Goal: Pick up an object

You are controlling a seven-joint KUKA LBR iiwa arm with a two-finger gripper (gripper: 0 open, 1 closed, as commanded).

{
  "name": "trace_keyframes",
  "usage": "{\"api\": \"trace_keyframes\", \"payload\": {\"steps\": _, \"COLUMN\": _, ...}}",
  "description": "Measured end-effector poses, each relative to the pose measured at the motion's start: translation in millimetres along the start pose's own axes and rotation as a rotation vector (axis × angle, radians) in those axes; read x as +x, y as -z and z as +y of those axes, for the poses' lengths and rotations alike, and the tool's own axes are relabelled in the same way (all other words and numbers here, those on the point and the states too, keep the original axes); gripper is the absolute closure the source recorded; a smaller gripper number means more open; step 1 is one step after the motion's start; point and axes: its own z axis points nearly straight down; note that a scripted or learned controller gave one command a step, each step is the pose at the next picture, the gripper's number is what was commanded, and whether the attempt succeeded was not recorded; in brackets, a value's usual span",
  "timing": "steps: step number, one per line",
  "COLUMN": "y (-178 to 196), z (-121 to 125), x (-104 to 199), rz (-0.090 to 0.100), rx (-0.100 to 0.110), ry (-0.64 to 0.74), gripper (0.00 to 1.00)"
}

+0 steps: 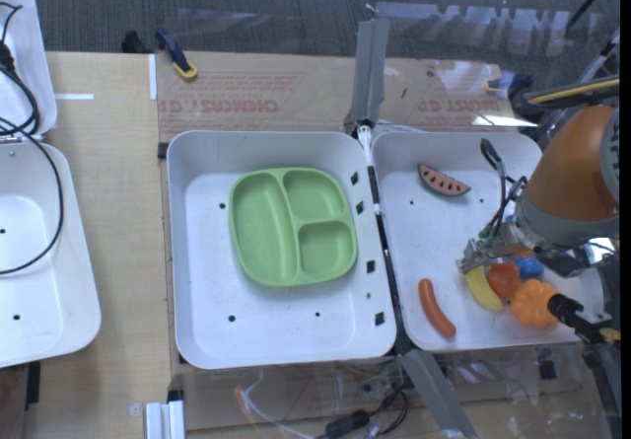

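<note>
A robotics lab: a wooden worktop (108,111) carries two white bins (187,259) clipped side by side, loose cables (30,121) trail about, and toy food (444,181) serves as test objects.

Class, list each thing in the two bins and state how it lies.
Green divided plate: flat, upright, in left bin.
Watermelon slice: lying alone, right bin.
Sausage: lying apart.
Banana: beside the gripper.
Orange toys: clustered by the banana.
</note>
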Motion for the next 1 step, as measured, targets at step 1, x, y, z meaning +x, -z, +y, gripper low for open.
{"api": "trace_keyframes", "payload": {"steps": 1, "y": 91.2, "z": 43.8, "x": 50.4, "rz": -0.001, "rx": 0.0, "ry": -0.136, "gripper": 1.0}}
